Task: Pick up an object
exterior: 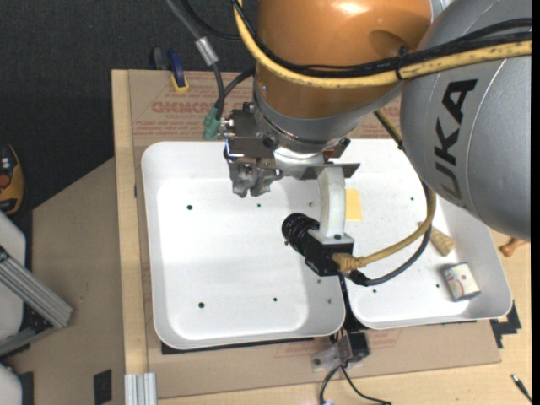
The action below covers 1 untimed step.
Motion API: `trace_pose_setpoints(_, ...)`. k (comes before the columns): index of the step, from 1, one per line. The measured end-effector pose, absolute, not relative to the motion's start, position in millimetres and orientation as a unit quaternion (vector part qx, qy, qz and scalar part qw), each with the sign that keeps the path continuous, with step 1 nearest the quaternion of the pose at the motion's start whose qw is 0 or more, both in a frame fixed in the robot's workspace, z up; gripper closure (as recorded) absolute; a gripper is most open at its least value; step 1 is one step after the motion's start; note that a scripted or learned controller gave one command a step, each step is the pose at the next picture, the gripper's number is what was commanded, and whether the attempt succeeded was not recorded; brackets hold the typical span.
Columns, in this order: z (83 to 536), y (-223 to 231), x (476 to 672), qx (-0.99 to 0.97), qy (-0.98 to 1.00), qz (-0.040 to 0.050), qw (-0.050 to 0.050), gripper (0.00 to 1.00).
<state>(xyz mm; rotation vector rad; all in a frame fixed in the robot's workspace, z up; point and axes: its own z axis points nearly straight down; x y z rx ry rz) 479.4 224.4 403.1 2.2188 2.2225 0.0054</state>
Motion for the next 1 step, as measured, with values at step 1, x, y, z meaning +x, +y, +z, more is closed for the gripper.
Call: trace_pose_setpoints(1, 431.3, 224.4, 479.5, 0.706, 0.708, 0.0024, 0.001, 1.0)
